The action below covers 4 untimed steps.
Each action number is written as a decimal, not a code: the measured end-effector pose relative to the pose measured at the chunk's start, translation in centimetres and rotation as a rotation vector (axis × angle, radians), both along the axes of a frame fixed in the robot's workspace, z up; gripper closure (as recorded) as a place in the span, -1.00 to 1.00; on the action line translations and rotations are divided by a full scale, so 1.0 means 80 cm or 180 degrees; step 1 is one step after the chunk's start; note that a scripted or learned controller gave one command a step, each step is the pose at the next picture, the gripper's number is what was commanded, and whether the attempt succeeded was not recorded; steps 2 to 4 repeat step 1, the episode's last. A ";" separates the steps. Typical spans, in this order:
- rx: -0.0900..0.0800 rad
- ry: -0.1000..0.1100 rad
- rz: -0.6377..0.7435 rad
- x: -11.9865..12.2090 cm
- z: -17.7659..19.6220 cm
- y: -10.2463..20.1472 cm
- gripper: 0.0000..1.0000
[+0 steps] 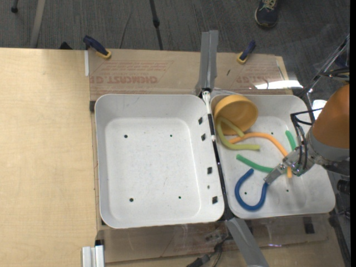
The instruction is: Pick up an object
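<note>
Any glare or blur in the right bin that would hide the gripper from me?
Camera view: lighting is even and soft, with no hard shadows; the right bin has no washed-out floor; a bright glare patch sits on the cardboard behind it; the gripper looks small and slightly soft, so its fine detail is unclear beside the blue hose.

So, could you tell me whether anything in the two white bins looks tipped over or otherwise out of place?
Yes: the yellow-orange plastic bowl in the right white bin's far-left corner lies tipped on its side against the wall, with a yellow-green flexible tube trailing from beneath it. Nothing else stands out.
</note>
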<state>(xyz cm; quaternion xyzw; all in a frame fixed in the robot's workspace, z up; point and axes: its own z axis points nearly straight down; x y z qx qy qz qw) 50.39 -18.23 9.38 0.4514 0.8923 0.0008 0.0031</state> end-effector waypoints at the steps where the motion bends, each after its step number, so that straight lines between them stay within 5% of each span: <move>1: 0.0002 0.0008 -0.1044 0.153 -0.002 0.006 -1.00; 4: 0.0002 0.0008 -0.1044 0.153 -0.002 0.006 -1.00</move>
